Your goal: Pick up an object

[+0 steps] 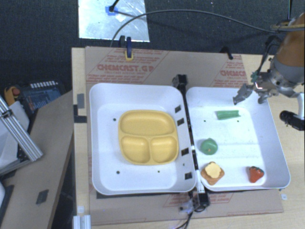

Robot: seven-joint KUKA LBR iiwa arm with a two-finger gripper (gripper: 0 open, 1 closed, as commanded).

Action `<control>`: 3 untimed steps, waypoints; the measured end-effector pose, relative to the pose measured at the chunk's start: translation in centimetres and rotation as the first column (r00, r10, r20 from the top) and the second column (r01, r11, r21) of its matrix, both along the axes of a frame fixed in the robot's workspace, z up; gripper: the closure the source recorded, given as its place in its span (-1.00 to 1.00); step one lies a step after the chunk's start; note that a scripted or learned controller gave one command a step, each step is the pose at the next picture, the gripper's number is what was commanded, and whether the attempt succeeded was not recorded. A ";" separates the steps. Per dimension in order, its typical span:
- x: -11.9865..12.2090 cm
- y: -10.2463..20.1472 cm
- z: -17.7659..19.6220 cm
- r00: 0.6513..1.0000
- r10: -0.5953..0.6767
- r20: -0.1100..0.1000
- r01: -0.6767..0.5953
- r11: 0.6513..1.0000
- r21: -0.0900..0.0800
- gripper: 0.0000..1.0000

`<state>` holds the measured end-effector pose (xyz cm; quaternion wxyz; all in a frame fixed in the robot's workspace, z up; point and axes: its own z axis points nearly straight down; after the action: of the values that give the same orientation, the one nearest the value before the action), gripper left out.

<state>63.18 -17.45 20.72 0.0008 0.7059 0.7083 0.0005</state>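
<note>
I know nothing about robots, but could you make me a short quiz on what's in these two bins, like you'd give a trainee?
1. True or false: the yellow tray lies in the left bin.
2. Which item lies nearest the gripper? A) the green strip B) the green ball C) the red strawberry
3. Fill in: the burger sits in the right bin's near-____ corner.

Key: 1. True. 2. A, the strip lies just below the gripper in the camera view. 3. Left, next to the divider between the bins.
</note>
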 end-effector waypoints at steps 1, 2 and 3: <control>0.5 0.0 -6.1 1.000 0.000 -0.004 0.000 1.000 0.001 -1.00; 0.9 0.6 -12.1 1.000 0.003 -0.003 -0.003 1.000 0.001 -1.00; 1.1 0.6 -12.2 1.000 0.002 0.001 -0.002 1.000 -0.001 -1.00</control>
<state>64.23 -16.83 8.57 0.0013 0.7051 0.7091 0.0005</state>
